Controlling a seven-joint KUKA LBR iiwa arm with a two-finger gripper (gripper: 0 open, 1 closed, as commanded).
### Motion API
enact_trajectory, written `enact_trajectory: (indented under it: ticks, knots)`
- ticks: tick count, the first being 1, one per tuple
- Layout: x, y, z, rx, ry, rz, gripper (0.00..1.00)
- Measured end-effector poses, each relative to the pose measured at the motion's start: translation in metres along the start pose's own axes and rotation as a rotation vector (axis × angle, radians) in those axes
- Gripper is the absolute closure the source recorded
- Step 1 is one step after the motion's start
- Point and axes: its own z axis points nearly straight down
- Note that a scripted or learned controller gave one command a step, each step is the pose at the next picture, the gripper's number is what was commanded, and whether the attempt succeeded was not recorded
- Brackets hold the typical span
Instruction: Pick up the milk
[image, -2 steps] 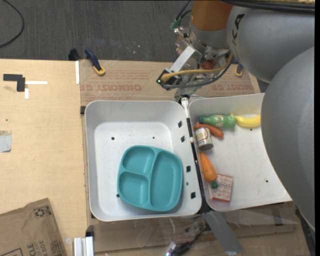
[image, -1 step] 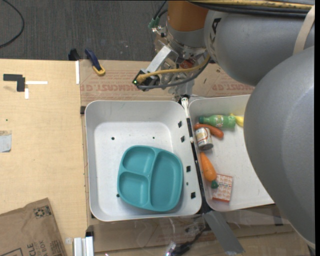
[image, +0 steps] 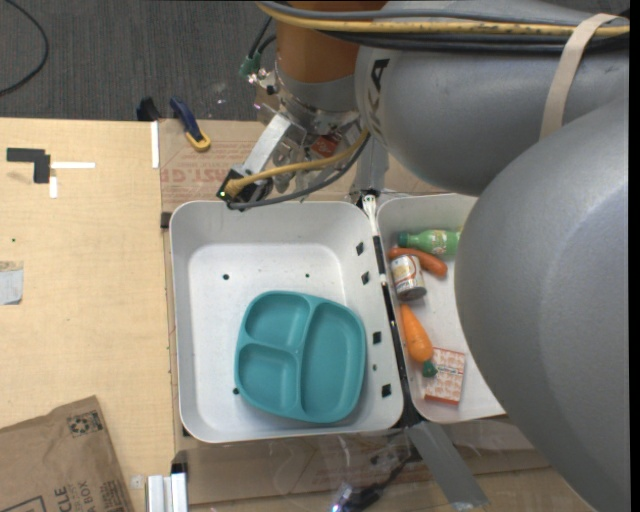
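Observation:
A small white and red carton (image: 446, 375), which I take to be the milk, lies flat near the front of the right bin (image: 480, 408), just in front of a carrot (image: 416, 335). My gripper (image: 292, 150) hangs under the orange wrist band, over the back edge of the left bin (image: 200, 300), far from the carton. Cables and metal parts crowd around it. The big grey arm body covers the right part of the right bin.
A teal divided plate (image: 300, 355) lies in the left bin. The right bin also holds a green bottle (image: 432, 241), a second carrot (image: 430, 263) and a small can (image: 406, 276). Cardboard sheets lie on the left, with a blue and yellow tool (image: 190, 124) behind.

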Motion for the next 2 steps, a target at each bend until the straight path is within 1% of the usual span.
enact_trajectory:
  ticks: [1,2]
  knots:
    - [0.0129,0.0056,0.0193,-0.001,0.0,-0.081,1.0]
    - [0.0127,0.006,0.0117,0.001,-0.003,-0.082,1.0]
